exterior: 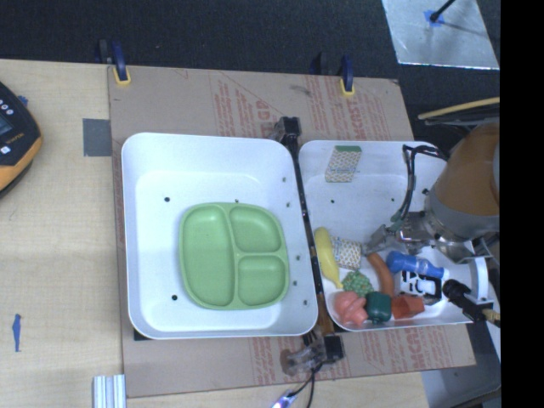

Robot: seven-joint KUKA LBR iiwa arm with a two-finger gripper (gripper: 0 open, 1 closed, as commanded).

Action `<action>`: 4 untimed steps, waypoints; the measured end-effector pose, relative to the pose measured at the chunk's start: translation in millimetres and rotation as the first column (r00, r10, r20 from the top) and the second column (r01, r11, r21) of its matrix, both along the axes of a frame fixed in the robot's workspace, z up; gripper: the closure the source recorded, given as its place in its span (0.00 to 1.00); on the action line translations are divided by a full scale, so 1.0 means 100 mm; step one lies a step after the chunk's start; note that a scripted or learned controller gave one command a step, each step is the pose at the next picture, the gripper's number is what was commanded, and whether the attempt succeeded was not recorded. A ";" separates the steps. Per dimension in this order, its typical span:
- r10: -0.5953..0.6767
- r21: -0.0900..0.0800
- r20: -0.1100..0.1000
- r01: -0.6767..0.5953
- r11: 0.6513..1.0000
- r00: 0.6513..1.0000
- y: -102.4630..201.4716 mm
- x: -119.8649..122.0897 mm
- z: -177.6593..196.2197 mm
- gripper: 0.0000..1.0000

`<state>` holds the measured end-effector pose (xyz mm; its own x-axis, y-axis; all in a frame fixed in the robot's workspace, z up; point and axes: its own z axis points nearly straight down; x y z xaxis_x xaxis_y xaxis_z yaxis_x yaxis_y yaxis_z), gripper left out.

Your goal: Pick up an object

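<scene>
Green plate in left bin | toys in right bin | tool grip unclear

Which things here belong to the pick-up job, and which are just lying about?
Job:
gripper
right bin
banana
carrot
broccoli
blue toy
patterned pad

Lying about:
green plate
left bin
yellow device
blue clamps
cardboard sheet

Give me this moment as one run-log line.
arm: low over right white bin | tool: beside blue toy, orange carrot-shaped toy | grasp: none seen | left white bin: green three-compartment plastic plate
</scene>
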<state>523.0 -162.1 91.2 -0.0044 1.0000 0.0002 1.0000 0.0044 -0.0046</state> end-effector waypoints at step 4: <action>-0.001 0.000 0.000 0.001 1.000 1.000 -0.12 -0.24 0.59 0.00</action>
